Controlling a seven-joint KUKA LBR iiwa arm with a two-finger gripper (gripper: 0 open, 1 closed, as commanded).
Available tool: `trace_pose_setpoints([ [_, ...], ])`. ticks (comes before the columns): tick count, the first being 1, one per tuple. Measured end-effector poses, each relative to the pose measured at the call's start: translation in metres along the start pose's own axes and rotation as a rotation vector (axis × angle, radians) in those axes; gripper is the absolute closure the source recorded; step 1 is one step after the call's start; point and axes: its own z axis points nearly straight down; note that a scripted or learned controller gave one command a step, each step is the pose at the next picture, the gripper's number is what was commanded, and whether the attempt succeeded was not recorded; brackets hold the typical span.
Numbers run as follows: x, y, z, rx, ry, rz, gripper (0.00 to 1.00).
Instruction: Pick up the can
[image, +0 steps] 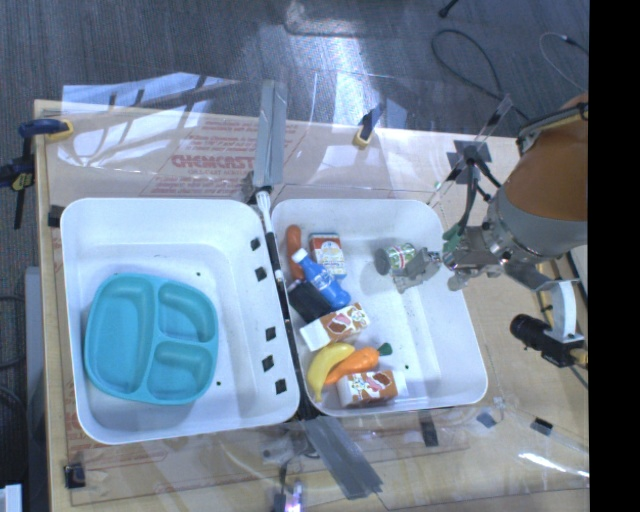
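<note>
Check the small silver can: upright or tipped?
Tipped. The small silver can with green label lies on its side in the right white bin, round end facing left.

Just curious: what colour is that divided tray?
Light blue tray, seen in the camera view.

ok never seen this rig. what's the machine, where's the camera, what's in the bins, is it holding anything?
One fixed camera looks down at a slant on a bench with two shallow white bins. The grey robot arm, with an orange band, reaches in from the right; its gripper is over the right bin, right beside the can, which lies on its side. Whether it grips the can is unclear. The right bin also holds a blue bottle, a banana, a carrot and small cartons. The left bin holds a teal divided tray.
</note>
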Motion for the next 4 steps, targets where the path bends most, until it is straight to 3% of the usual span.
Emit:
trace_pose_setpoints([
  [1, -0.011, 0.051, 0.098, 0.003, 0.001, 0.188, 0.0],
  [2, 0.003, 0.123, 0.179, -0.002, 0.001, 0.087, 0.0],
  [3, -0.005, 0.106, 0.117, -0.003, 0.001, 0.118, 0.0],
  [4, -0.008, 0.095, 0.174, 0.0, 0.0, 0.115, 0.0],
])
